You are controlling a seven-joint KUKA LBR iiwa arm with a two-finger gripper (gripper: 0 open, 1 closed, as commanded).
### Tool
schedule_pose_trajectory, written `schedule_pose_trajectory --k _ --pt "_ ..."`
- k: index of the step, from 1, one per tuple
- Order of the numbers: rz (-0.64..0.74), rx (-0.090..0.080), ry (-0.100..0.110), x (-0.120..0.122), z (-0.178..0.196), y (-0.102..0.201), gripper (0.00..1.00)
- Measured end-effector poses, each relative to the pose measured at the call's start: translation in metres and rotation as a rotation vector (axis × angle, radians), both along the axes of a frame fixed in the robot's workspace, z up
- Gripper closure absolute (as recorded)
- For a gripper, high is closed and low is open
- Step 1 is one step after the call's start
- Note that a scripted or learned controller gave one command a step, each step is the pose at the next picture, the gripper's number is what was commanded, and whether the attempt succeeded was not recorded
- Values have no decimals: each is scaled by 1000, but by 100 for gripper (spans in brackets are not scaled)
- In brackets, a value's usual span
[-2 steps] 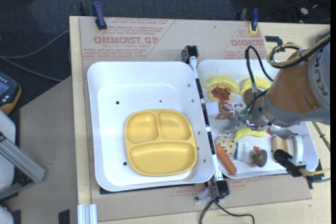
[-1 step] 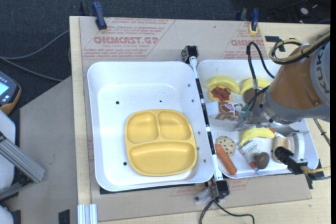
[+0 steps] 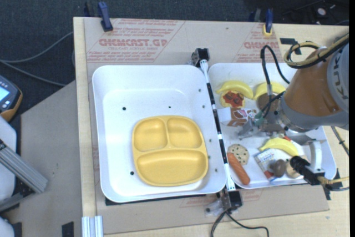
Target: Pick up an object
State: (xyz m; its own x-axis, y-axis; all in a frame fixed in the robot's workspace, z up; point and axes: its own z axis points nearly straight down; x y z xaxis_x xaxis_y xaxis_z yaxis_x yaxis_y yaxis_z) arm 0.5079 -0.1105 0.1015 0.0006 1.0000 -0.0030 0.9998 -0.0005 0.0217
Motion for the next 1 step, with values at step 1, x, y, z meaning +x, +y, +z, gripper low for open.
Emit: schedule_pose_trajectory --k 1 --pt "0 -4 13 81 7 -66 0"
